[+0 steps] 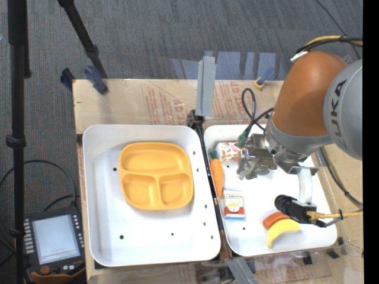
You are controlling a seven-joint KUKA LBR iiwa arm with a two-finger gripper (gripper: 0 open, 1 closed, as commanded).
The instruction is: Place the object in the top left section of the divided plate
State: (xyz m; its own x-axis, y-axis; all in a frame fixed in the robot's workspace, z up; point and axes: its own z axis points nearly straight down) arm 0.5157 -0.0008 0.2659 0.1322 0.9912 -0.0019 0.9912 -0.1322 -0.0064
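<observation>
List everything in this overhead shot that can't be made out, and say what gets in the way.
- Gripper, camera view: the arm's wrist covers it, so what it holds, if anything, is hidden.
- Small packet in the right bin: partly behind the gripper; print too small to read.
- Carton: label too small to read.
- Red item: overlapped by the banana; its kind is unclear.

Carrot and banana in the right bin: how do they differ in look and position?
The orange toy carrot is straight, with a green top, and lies lengthwise along the left wall of the right white bin. The yellow toy banana is curved and lies near the bin's front right corner, beside a red-orange piece. The carrot lies nearer the yellow divided plate. Both are toy foods lying flat in the same bin.
</observation>
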